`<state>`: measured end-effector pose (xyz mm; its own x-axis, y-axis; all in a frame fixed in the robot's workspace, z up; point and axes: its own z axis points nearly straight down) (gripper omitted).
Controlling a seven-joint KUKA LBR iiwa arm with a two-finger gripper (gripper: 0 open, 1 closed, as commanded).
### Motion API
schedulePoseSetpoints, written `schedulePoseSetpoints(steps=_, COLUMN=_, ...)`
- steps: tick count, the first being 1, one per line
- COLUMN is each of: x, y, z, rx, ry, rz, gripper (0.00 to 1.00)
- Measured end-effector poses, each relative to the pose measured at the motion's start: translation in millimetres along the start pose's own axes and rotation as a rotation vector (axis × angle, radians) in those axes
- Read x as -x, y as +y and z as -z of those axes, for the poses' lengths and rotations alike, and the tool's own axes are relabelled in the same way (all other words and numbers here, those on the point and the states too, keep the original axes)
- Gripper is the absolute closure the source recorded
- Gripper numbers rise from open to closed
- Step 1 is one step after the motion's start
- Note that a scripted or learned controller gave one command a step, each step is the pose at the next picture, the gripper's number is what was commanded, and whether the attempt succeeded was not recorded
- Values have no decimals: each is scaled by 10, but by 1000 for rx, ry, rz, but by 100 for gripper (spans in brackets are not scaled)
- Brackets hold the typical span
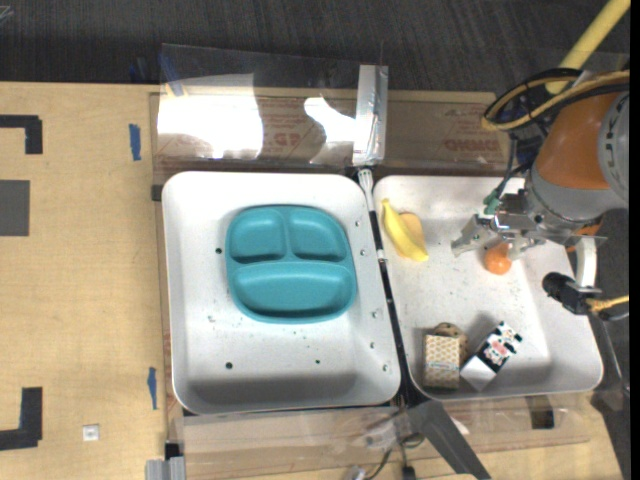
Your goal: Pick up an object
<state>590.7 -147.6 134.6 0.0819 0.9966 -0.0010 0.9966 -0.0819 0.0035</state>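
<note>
Currently, the two-finger metal gripper [497, 236] sits low over the right shallow white bin [570, 363], reaching in from the right below the arm's orange band [572, 153]. Whether its fingers are apart or together cannot be told from this angle. A small round orange ball [497, 260] lies on the bin floor directly beneath the gripper, touching or just under it; no grasp is visible. A yellow banana-shaped toy [404, 234] lies near the bin's left wall. A tan patterned cube [444, 355] and a white-and-black printed box [494, 352] rest side by side near the front edge. The left white bin [190, 298] carries a teal three-compartment plate [291, 262].
</note>
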Motion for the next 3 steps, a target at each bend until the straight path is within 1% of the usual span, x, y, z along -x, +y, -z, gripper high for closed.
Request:
schedulePoseSetpoints(steps=1, x=409, y=19, z=-419, rx=-2, ry=1, rz=-37, gripper=0)
schedulePoseSetpoints(steps=2, x=402, y=26, z=-320, rx=-1, ry=1, rz=-35, gripper=100)
schedulePoseSetpoints(steps=3, x=-174, y=248, z=784, rx=5, ry=2, rz=-247, gripper=100)
